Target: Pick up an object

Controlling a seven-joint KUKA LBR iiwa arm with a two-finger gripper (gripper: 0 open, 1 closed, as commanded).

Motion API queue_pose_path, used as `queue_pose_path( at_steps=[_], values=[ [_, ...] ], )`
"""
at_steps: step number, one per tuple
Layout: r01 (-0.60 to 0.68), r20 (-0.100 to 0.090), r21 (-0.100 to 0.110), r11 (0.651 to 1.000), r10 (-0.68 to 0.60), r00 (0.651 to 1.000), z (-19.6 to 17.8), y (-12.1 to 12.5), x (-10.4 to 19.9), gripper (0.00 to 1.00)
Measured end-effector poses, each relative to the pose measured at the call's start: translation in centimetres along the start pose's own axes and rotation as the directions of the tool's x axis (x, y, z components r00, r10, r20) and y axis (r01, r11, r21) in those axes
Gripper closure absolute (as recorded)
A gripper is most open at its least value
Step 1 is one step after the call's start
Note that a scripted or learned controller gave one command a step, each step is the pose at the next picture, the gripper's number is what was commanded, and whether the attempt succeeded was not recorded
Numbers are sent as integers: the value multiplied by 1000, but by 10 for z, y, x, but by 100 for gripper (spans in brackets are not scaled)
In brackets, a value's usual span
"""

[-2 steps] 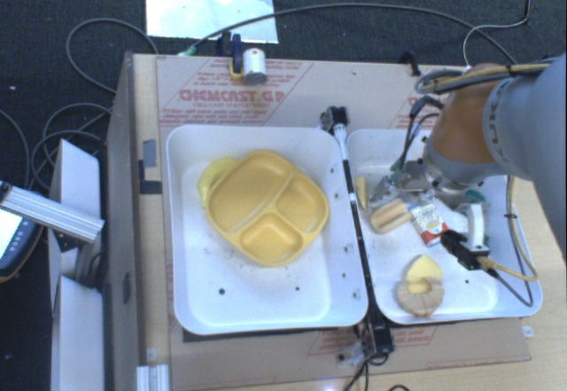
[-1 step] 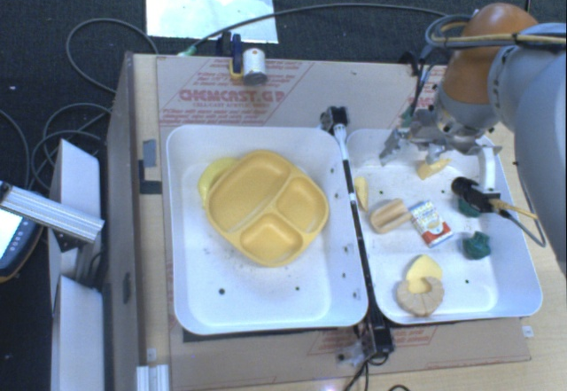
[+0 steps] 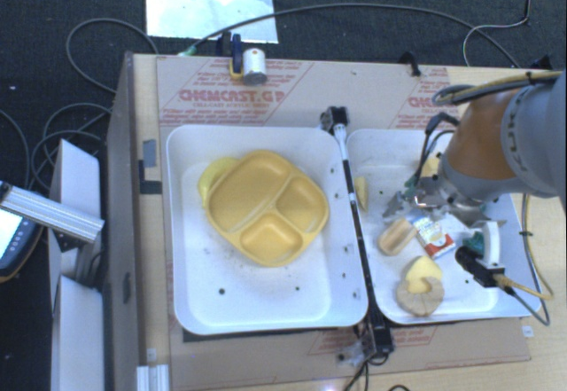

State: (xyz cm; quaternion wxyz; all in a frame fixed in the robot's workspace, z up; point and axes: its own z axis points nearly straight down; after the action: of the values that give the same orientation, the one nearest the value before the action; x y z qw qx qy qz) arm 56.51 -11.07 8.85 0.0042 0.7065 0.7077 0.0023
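My gripper (image 3: 409,200) hangs low in the right bin (image 3: 376,150), at the end of the grey arm with the orange band (image 3: 478,136). Just below it lies a tan bread-like roll (image 3: 395,237). A small red and white item (image 3: 435,240) sits to the right of the roll, partly under the wrist. Near the bin's front lies a tan ring with a yellow piece on it (image 3: 422,285). A yellow slice (image 3: 361,194) leans against the bin's left wall. Nothing is visibly held.
The left bin (image 3: 190,292) holds a yellow compartment plate (image 3: 266,206) lying over another yellow item (image 3: 213,175). A black divider rail (image 3: 353,212) runs between the bins. Cables and a black connector (image 3: 483,271) hang off the wrist at the right bin's right side.
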Motion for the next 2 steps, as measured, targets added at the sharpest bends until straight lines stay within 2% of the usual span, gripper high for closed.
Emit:
queue_pose_path(
  at_steps=[1, 2],
  values=[
    [2, -1, 4, 1000, -2, 1000, -38, 69, -14, 0],
    [1, -2, 8, 1000, -1, 1000, 5, 103, -48, 0]
  ],
)
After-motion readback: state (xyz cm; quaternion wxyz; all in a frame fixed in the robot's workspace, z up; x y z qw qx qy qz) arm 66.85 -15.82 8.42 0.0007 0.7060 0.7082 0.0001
